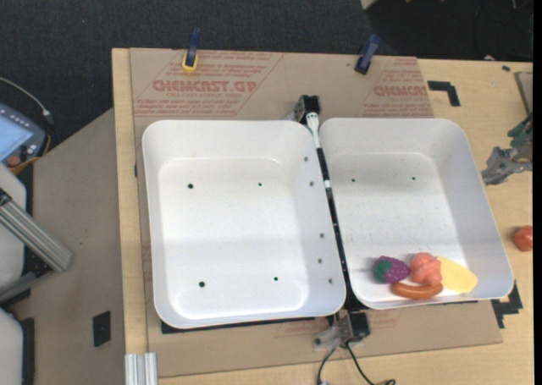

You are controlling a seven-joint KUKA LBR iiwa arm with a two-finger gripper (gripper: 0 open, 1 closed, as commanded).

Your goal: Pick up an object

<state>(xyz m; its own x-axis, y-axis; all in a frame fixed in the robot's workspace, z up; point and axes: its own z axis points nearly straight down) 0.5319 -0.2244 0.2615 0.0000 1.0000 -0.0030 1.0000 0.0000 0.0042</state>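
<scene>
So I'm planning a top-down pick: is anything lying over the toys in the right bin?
Nothing visible covers them. The purple toy, pink toy, yellow piece and orange sausage-shaped toy huddle, touching, in the right bin's near corner, close to its walls.

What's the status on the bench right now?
Gripper at right edge, outside the bins, holding nothing seen. Toy food clustered in right bin's near corner, untouched. Nothing in the way.

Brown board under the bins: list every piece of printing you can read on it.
"CHEMCAST GP" in red, on the brown board behind the left bin.
A second red print on the same board behind the right bin, cut short by the bin's rim: only "CHEMCAS" reads.
Smaller red lines around both: too blurred to read.
</scene>
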